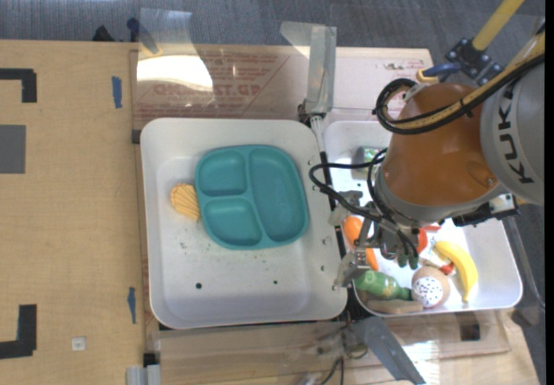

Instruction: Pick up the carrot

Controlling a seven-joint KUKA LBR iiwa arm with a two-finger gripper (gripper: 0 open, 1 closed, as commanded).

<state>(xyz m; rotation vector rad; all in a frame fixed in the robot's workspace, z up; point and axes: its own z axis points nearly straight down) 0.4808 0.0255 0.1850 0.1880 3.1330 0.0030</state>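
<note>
Carrot (352,227) lies beneath arm (519,145) lettered "KUKA".

Gripper (387,247) low in right bin (502,288), fingers hidden under the wrist. Carrot (352,227) just left of gripper, touching or nearly. Green vegetable (381,285) below it, speckled white ball (428,288) lower right, banana (461,266) right. Teal divided plate (253,195) and yellow shell-shaped piece (184,200) far left in left bin (173,288).
</note>
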